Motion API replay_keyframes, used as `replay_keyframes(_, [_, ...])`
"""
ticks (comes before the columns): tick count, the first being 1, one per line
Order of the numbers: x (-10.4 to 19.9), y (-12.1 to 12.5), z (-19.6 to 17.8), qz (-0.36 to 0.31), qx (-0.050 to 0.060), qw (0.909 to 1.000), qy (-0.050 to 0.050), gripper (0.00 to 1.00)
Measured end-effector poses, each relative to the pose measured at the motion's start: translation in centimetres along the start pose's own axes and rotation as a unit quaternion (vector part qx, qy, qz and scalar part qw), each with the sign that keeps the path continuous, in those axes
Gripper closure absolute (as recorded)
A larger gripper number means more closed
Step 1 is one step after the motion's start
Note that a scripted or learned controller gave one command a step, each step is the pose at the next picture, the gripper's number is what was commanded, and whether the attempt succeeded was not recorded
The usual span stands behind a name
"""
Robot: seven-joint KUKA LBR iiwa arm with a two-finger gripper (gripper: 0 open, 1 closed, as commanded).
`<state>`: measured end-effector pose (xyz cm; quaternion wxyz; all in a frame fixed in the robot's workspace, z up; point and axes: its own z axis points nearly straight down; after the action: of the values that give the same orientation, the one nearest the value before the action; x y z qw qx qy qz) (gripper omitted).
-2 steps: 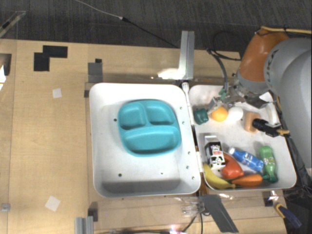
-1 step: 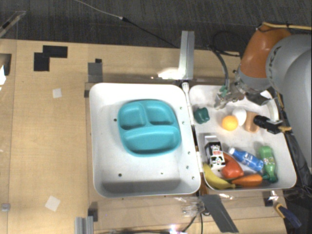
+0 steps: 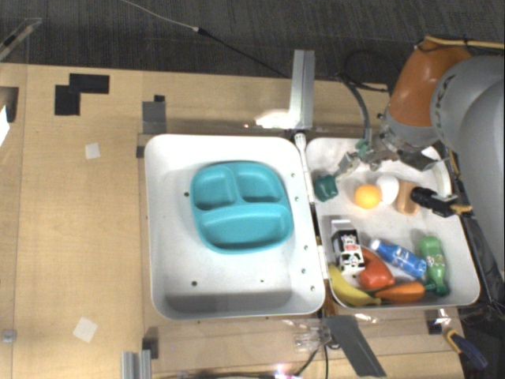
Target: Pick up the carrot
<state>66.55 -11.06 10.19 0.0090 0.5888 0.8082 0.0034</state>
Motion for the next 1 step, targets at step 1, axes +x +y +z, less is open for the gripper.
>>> replay_keyframes(1, [1.61,-7.6,1.2,0.013,0.004,0.9999,0.003,0.0])
